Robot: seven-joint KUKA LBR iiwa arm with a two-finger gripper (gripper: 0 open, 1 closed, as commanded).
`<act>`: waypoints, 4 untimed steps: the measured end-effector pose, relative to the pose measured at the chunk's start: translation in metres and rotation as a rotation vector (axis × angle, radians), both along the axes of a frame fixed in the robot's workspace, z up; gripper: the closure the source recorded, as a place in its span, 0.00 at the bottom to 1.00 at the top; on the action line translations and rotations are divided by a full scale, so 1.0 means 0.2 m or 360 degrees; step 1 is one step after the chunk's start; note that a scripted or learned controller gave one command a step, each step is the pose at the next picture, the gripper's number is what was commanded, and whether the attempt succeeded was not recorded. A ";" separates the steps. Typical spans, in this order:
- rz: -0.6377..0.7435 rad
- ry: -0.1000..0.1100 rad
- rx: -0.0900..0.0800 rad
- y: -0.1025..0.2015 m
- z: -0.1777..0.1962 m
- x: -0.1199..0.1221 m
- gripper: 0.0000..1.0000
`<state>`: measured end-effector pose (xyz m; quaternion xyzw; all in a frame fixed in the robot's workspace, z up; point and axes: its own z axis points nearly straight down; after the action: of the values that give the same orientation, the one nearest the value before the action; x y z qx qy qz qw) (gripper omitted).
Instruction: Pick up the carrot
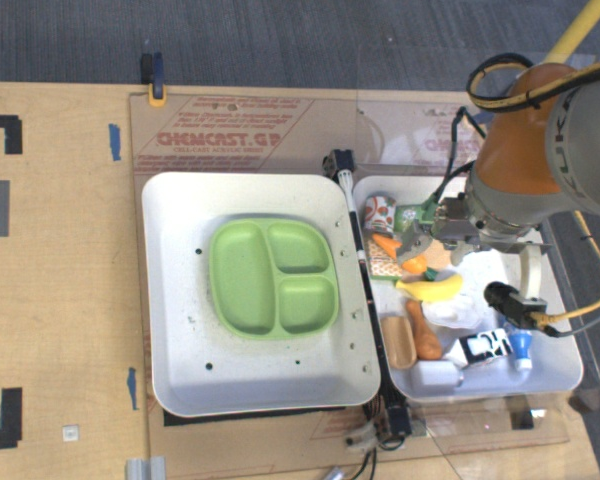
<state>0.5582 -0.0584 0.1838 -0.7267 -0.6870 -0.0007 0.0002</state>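
The carrot (pixel 389 247) is a small orange toy that lies in the upper left part of the right bin (pixel 568 368), among other items. My gripper (pixel 420 238) hangs low right over it, reaching in from the right below the arm's orange band (pixel 515 158). Its tip sits at the carrot's right end, where another orange piece (pixel 416 264) shows beside a yellow banana (pixel 432 288). The gripper body hides where the tip meets the carrot, so I cannot make out any hold.
The left bin (pixel 170 298) holds a green divided plate (pixel 273 277). The right bin is crowded: a red-and-white can (pixel 378 211), a sausage (pixel 425 333), a bun (pixel 398 341), a white crumpled item (pixel 462 310), a blue tube (pixel 520 348).
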 end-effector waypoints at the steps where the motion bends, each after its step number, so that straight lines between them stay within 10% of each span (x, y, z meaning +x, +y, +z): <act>1: -0.0168 0.0001 -0.0004 -0.21 -0.44 0.05 0.00; 2: -0.0164 0.0016 -0.0004 -0.21 -0.42 0.05 1.00; 3: -0.0165 0.0016 -0.0004 -0.20 -0.42 0.05 0.00; 4: -0.0900 0.0003 0.0004 -0.36 -0.48 0.21 0.00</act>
<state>0.5993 -0.1314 0.0882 -0.8895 -0.4569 -0.0008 0.0016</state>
